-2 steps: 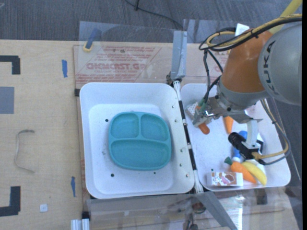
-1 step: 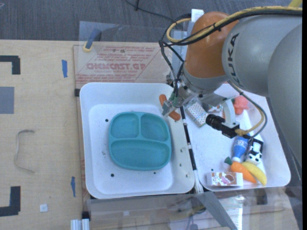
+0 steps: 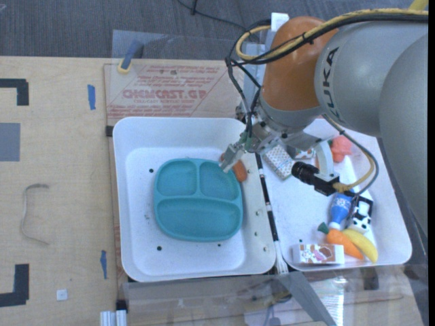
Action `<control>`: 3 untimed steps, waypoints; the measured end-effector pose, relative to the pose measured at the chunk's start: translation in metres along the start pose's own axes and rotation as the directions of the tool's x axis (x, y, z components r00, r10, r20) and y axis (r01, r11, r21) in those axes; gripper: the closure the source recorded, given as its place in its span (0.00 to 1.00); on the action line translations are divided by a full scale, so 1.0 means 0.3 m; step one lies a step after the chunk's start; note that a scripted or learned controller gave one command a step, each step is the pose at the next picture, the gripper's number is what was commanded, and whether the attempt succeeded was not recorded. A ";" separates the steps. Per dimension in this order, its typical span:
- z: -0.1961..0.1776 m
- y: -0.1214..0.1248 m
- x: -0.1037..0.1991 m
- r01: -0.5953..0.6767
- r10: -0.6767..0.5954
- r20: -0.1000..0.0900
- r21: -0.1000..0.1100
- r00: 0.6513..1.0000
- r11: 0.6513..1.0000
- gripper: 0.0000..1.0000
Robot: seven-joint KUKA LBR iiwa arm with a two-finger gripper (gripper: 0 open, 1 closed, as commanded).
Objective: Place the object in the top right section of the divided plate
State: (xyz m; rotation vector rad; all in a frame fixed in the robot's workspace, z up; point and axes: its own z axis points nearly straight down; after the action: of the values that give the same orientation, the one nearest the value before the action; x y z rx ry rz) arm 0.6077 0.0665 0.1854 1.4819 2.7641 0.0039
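Note:
A teal divided plate lies in the left white bin, with two small sections at its far side and one wide section nearer me. My gripper hangs at the plate's top right corner, under the orange wrist band. A small orange object sits right beside the gripper tip, at the outer edge of the top right section. Whether that object is held or rests on the bin floor is unclear.
The right bin holds a blue tube, a carrot, a banana, a small white and pink box and a pink item. The bins' shared wall runs just right of the plate. A cardboard sheet lies behind.

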 end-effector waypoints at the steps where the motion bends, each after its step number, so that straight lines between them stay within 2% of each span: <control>1: -0.034 -0.248 0.137 -0.096 0.096 -0.004 0.006 0.995 0.995 0.00; 2: -0.008 -0.187 0.097 -0.124 0.124 -0.001 0.002 0.992 0.992 0.00; 3: -0.042 -0.189 0.086 -0.129 0.129 0.002 -0.002 0.992 0.992 1.00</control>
State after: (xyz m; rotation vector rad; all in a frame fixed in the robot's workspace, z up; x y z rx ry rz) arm 0.5462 0.0567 0.1976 1.6567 2.6602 0.0057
